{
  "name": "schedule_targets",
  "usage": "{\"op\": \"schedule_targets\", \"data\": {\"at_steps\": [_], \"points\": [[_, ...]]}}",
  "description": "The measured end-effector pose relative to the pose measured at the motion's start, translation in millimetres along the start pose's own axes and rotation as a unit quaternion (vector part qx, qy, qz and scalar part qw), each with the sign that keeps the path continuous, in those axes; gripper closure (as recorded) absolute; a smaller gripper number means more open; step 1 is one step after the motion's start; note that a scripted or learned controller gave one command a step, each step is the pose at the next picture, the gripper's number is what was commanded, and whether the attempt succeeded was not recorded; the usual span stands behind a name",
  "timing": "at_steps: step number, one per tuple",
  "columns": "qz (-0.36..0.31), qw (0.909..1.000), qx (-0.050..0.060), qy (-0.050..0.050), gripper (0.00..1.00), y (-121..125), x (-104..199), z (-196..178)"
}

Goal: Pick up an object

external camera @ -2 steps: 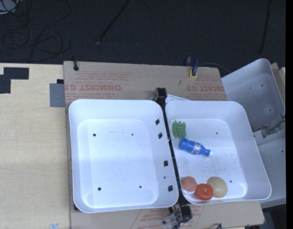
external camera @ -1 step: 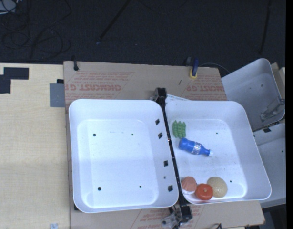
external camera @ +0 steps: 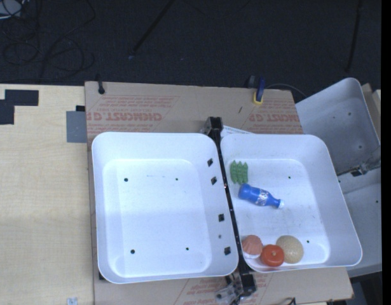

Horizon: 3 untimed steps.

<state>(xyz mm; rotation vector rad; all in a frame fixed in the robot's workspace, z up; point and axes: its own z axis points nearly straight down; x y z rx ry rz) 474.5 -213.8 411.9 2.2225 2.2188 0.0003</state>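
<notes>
— Where are the things to pick?
— In the right bin: a blue bottle at its middle, label unreadable, a green piece just above, and a tomato between two pale balls at the lower edge.
— Any writing?
— Red mirrored print on the cardboard beneath.

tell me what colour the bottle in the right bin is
Blue, with a white cap: the bottle lies on its side in the camera view.
</notes>
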Motion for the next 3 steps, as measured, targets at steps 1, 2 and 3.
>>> {"op": "schedule_targets", "data": {"at_steps": [1,2,3], "points": [[-0.002,1.0000,0.000,0.000,0.00,2,0,-19],[-0.001,1.0000,0.002,0.000,0.00,2,0,-7],[-0.002,1.0000,0.000,0.000,0.00,2,0,-25]]}}
